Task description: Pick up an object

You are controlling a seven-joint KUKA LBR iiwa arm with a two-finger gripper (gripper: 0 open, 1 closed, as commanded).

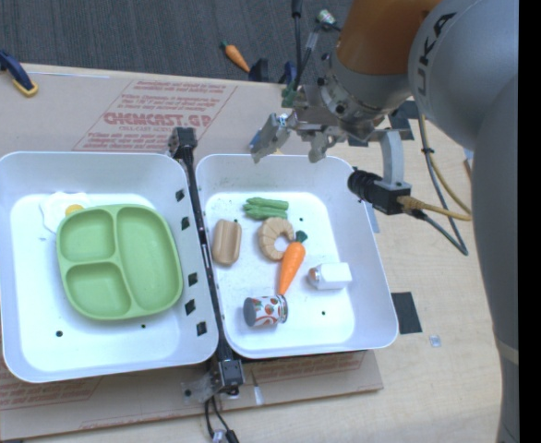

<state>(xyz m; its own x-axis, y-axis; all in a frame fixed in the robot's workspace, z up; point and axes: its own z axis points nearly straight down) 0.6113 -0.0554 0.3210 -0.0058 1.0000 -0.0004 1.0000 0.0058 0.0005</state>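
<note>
I've got the arm parked high over the far edge of the right bin [367, 275], so nothing in the bin is blocked from the cam, which suits a pick that hasn't started. The gripper [294, 141] hangs above the far rim, well apart from every obj below. Its two fingers [269, 138] look spread fairly wide w/ nothing between them, nothing touched.

Pick candidates all sit in the right bin, loosely clustered mid-bin. Far side: green beans [266, 208], lying flat. Just near of them a ring-shaped pastry, prob a croissant or bagel toy [274, 237], w/ a toy carrot [291, 264] touching its right-near edge, leaf end up against it. Left of the pastry, a small bread roll [226, 243], apart from the rest, close to the bin's left wall. Right of the carrot tip a small white block [330, 275], just beside it. Near side: a small can [265, 311] on its side, on its own.

The left bin [12, 275] holds a green divided plate [118, 261], w/ a white-and-yellow item, maybe a fried egg toy [60, 210], tucked partly under its far-left corner.

My read: roll or can are the easier targets since each has free space around it; carrot and pastry touch, so a grab there may nudge both.
</note>
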